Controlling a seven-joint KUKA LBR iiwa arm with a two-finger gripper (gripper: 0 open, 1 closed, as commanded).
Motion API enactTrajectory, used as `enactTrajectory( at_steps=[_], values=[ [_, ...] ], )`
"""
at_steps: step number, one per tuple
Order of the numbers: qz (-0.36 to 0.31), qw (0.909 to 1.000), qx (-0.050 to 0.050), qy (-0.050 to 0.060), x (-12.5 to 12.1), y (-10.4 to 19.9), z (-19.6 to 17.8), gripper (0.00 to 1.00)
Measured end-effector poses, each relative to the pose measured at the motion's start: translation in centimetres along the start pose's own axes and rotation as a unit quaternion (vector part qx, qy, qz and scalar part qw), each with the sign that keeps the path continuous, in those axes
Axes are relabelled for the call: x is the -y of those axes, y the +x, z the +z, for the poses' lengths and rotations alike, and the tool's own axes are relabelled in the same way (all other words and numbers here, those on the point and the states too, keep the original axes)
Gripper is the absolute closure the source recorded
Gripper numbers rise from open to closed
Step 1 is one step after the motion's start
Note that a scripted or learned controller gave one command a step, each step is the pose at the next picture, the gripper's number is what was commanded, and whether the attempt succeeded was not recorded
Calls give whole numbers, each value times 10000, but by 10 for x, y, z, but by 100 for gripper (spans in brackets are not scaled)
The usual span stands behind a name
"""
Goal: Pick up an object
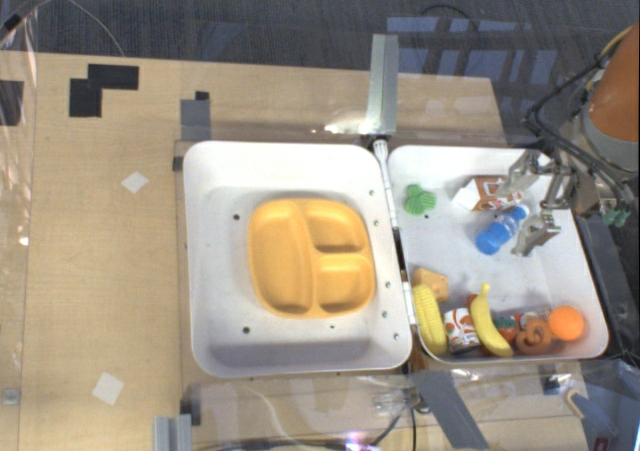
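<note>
One blue bottle (pixel 501 230) lies tilted in the upper part of the right bin (pixel 585 269), its pale cap end pointing up and right toward the pincer (pixel 533 204). The pincer hangs just beside that bottle with its two fingers spread apart, one finger (pixel 519 175) above and one nearer the bin's right wall; nothing sits between them. Touching the bottle's upper side is one brown and white packet (pixel 484 193), whose print is too small to read. One green lumpy toy (pixel 419 201) rests near the bin's left wall, apart from the rest. Along the bin's lower edge lie, left to right, one corn cob (pixel 430 317), one small can (pixel 461 330) with a red and white label that cannot be read, one banana (pixel 489 321), one brown ring-shaped piece (pixel 533 334) and one orange (pixel 566 323). A small tan piece (pixel 430 278) sits just above the corn cob. The left bin (pixel 215 339) holds one yellow divided tray (pixel 310 256) with three compartments. Both bins rest side by side on the wooden tabletop (pixel 100 269), which bears black tape marks (pixel 102 87) at its upper left.
</note>
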State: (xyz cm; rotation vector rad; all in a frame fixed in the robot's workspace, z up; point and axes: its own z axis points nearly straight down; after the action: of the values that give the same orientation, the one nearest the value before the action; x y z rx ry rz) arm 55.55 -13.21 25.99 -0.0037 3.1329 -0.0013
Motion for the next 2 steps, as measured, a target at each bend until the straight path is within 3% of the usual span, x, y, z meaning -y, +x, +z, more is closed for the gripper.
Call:
enactTrajectory(
  at_steps=[1,2],
  values=[
    [479,9988,-47,-6,60,-13,125,0],
    [2391,9710,12,7,66,-53,164,0]
  ],
)
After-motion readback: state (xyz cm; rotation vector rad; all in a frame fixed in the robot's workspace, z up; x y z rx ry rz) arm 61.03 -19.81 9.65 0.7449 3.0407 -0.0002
